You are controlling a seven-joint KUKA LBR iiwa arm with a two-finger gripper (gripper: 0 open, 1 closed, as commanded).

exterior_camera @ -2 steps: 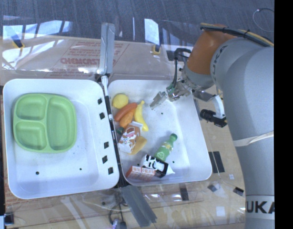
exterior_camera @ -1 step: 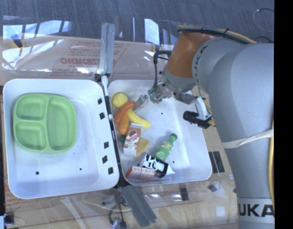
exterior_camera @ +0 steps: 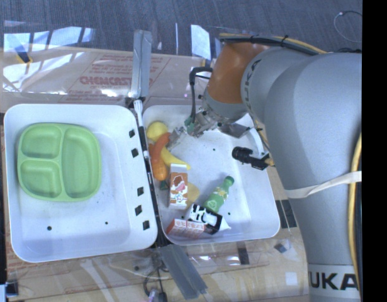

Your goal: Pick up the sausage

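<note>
Reaching from the right into the right bin (exterior_camera: 259, 222), gripper (exterior_camera: 180, 133) low near the bin's upper left corner. Fingers state: cannot tell. Just beside: sausage (exterior_camera: 158, 155), orange-red, along the left wall, between lemon (exterior_camera: 157, 130) and banana (exterior_camera: 174, 158). Lower: carton (exterior_camera: 178, 189), green bottle (exterior_camera: 219, 195). In left bin (exterior_camera: 73, 228): green plate (exterior_camera: 58, 162).

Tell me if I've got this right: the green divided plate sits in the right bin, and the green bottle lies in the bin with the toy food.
Not quite. The camera view shows the green divided plate in the left bin, not the right one. The rest holds: the green bottle lies in the right bin with the toy food.
</note>
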